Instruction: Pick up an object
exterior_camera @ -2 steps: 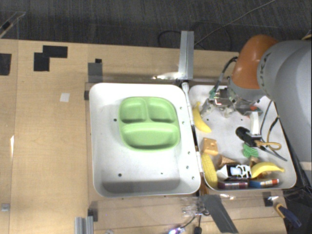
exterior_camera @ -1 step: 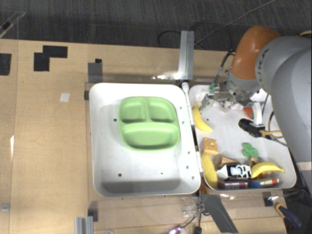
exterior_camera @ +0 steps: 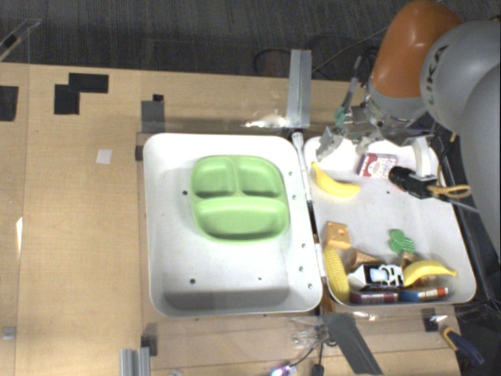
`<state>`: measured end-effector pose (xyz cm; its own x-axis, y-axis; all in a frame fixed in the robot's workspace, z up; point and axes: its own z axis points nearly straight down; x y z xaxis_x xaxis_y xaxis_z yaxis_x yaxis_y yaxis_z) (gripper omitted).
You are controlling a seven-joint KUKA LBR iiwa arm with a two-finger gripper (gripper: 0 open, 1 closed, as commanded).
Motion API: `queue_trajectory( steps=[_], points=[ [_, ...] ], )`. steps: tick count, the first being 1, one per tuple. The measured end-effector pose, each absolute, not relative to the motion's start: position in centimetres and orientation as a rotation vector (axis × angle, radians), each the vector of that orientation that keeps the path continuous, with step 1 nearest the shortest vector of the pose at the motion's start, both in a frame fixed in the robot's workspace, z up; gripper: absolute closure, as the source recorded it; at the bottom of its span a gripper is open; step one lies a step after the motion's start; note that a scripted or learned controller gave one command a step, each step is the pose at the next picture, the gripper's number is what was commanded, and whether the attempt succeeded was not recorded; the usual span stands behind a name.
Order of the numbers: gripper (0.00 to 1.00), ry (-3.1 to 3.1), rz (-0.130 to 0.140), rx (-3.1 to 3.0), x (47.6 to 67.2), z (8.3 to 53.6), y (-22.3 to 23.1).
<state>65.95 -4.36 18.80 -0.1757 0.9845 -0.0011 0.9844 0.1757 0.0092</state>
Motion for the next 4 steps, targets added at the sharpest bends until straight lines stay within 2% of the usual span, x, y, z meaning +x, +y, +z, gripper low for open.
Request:
queue_trajectory(
  steps=[1, 2, 3, 4],
  points=[
    [0.0, 2.389, 0.006, 2.033, 63.8, 18.6, -6.3],
    [0.0, 2.328, 0.012, 2.095, 64.3, 8.9, -9.1],
    [0.0, 2.212, 0.009, 2.224, 63.9, 18.7, -2.7],
    [0.0, 2.034, 0.007, 2.389, 64.7, 24.1, -2.5]
  ],
)
